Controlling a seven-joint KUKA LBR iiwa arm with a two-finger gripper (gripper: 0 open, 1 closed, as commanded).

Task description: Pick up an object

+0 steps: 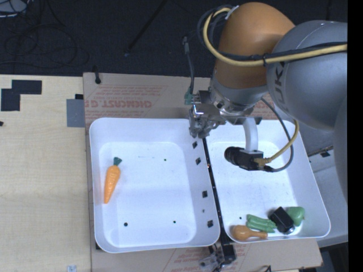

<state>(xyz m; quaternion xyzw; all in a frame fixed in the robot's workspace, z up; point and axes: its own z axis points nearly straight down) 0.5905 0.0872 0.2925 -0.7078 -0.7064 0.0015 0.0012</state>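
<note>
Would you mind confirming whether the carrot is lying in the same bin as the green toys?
No, the carrot lies alone in the left bin, while the green toys sit in the right bin.

Glossy white plastic bins (142, 130) sit on matt brown cardboard (136, 98); the carrot (111, 180) looks smooth plastic.

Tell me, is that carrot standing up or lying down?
Lying down. The carrot rests flat on the floor of the left bin, green top pointing toward the far side, alone near the bin's left wall.
</note>
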